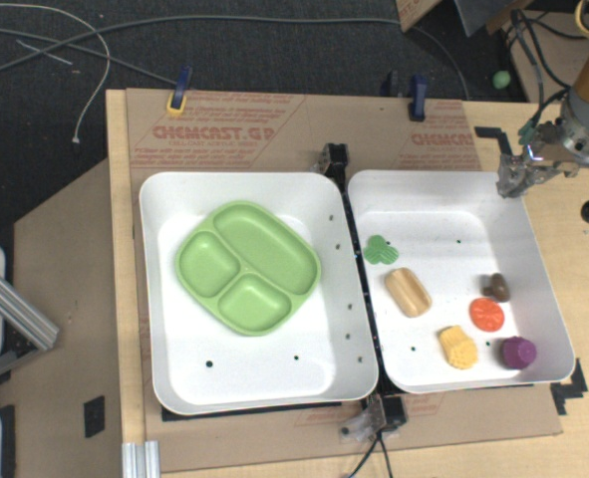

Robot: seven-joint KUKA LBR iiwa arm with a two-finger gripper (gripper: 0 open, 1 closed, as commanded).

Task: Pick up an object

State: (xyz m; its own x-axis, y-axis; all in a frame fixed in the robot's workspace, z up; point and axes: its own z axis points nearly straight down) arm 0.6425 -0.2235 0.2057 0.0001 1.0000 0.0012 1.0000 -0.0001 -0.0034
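Objects to pick: six small items lie loose in the right white plastic bin [443, 192]; a tan rounded bread-like block [408, 292] near the bin's middle-left; a small green leafy piece [379, 251] just beyond it, toward the far side; a yellow ridged corn-like piece [458, 348] near the front; an orange-red round piece [486, 315] right of the corn; a purple rounded piece [516, 353] at the near right corner; a small dark brown lump [495, 287] by the right wall

Pincer: the pincer [516, 175] hangs over the far right corner of the right bin, above its rim and well apart from every item; nothing shows between its tips; whether it is open or closed I cannot tell, as it is small and dark against the worktop

Arm: the grey arm [583, 132] enters from the far right

Progress: by my reading nothing is lifted yet; all items rest on the bin floor; choosing a target, descending, closing and raising are all left to do

Nearest candidate: the dark brown lump and the orange-red piece lie closest to the pincer's side of the bin; both sit near the wall, which may crowd a grasp

Left bin: the left white plastic bin [174, 366] holds a light green three-compartment plate [246, 266], its compartments bare

Worktop: a cardboard-covered worktop [274, 132] carries both bins; two blue clamps [181, 89] at its far edge
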